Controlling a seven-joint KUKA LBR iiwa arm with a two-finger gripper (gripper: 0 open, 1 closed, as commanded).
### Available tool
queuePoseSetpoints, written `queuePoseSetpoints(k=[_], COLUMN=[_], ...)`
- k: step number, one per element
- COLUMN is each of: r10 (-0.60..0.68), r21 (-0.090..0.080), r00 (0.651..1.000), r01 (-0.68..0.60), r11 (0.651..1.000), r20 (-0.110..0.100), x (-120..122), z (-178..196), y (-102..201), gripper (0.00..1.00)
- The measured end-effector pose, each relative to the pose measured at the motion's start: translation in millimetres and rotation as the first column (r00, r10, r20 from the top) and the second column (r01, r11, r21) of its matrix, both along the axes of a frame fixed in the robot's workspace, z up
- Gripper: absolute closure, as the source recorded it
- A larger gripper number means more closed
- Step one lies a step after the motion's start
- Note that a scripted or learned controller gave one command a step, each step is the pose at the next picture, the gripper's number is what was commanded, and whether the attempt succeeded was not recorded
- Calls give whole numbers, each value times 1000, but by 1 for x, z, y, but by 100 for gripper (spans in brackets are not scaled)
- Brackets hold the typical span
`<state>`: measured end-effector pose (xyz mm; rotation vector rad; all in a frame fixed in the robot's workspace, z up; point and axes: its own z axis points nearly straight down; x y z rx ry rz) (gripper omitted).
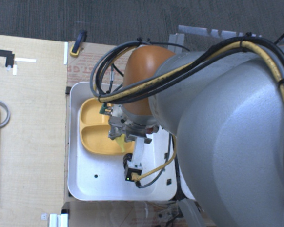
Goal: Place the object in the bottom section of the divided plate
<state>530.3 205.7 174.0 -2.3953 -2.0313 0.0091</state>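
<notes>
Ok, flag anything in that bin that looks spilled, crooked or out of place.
Nothing stands out. The yellow divided plate lies flat in the white bin, up against its left wall, with no spill on the bare bin floor. The arm's wrist hides the plate's right part, and the gripper hangs over it there.

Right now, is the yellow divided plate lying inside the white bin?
Yes, the yellow divided plate lies on the floor of the white bin, near its left wall, partly covered by the arm.
</notes>
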Motion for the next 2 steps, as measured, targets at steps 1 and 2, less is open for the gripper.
queuePoseSetpoints(k=[1,2], r10=[-340,-356], r21=[-1,-2], r00=[941,934], r01=[340,356], r11=[941,934], r20=[4,3], x=[78,128], z=[55,-15], y=[-15,22], gripper=[100,100])
